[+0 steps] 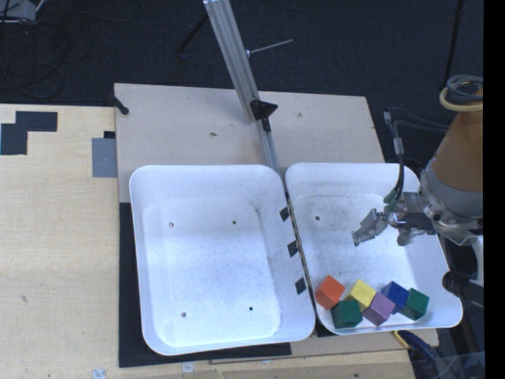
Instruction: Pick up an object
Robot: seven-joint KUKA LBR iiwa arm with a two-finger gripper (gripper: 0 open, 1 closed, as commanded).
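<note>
While the gripper [384, 229] hangs open and empty, six blocks [371, 298] clustered below, well apart.

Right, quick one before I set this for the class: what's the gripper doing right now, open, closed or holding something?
Gripper: above the right bin, nothing between its fingers; open or shut cannot be told.

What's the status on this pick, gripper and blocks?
Gripper above right bin, nothing between fingers. Blocks clustered at near edge: orange, yellow, purple, blue, two green. Nothing blocking.
</note>
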